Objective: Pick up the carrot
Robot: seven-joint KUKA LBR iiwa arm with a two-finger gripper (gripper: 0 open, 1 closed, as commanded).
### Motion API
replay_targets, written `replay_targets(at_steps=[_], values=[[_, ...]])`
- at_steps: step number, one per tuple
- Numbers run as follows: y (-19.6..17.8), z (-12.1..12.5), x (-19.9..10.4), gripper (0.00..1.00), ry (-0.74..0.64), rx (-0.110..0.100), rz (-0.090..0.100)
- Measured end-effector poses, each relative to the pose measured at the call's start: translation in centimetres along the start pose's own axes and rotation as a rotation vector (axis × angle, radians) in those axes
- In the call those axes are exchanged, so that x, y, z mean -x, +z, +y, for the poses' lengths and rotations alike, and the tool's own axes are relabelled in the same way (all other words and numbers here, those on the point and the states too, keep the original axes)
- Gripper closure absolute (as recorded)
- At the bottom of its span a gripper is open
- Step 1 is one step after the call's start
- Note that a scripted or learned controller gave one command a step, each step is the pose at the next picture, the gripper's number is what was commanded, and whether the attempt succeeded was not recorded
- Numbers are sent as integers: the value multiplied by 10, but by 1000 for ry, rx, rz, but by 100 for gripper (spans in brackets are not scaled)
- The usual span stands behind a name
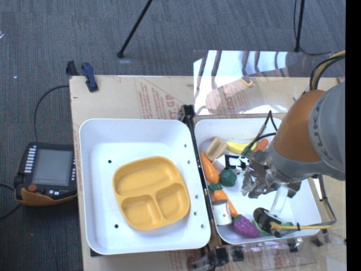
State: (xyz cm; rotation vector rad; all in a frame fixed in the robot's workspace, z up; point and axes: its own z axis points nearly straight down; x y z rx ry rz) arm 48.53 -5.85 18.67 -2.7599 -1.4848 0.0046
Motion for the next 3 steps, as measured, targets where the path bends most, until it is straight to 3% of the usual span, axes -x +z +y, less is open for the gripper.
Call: replay_targets(at_steps=[1,2,3], values=[[2,-27,-22,100,619,-3,-4],[-6,-28,-22,100,612,-14,-8],[2,-58,-68,100,784,-7,-7]])
